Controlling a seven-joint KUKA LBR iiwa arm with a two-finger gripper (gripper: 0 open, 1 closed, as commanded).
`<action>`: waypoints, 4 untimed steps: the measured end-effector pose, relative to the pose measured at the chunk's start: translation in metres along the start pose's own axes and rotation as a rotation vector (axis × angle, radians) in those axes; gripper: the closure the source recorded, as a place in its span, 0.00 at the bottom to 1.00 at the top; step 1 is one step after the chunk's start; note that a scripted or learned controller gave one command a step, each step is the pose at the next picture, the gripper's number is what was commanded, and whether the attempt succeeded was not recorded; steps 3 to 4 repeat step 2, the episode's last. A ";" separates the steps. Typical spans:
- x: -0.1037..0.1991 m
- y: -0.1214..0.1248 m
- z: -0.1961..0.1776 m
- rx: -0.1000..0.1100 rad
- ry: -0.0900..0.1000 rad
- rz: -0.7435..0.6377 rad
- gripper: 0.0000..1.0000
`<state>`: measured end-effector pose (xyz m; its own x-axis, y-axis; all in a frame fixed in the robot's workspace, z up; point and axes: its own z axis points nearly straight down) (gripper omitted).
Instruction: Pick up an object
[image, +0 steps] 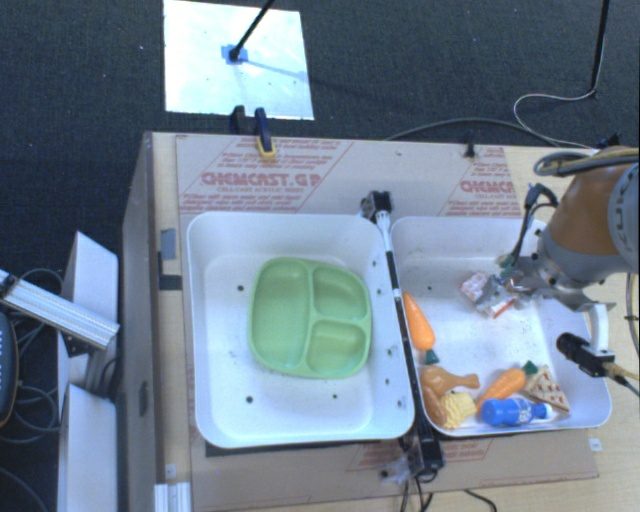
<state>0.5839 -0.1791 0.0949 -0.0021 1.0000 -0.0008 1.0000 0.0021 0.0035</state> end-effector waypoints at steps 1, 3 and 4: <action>0.069 0.042 0.010 0.004 0.003 -0.002 1.00; 0.141 0.024 -0.091 -0.001 0.002 -0.003 1.00; 0.141 0.024 -0.091 -0.001 0.002 -0.003 1.00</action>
